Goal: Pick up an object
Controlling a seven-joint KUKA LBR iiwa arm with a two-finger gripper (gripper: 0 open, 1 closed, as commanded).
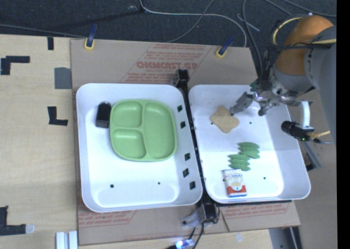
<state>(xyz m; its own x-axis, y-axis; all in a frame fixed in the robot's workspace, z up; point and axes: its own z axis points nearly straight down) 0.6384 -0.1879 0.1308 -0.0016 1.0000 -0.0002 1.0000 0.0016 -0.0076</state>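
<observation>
In the right bin point(284, 155), a flat tan biscuit-shaped piece point(225, 119) lies near the far left. Two green pea pods point(244, 156) rest in the middle, and a small red-and-white carton point(235, 183) sits by the front wall. My gripper point(249, 110) hangs over the far part of this bin, just right of the tan piece. Its fingers are spread open with nothing between them. One fingertip point(235, 110) is close to the tan piece's upper right edge.
The left bin point(87, 149) holds a green divided plate point(144, 130) and a small black block point(103, 115) beside it. A black divider with clips point(188, 133) runs between the bins. Cables point(219, 7) trail behind the bench.
</observation>
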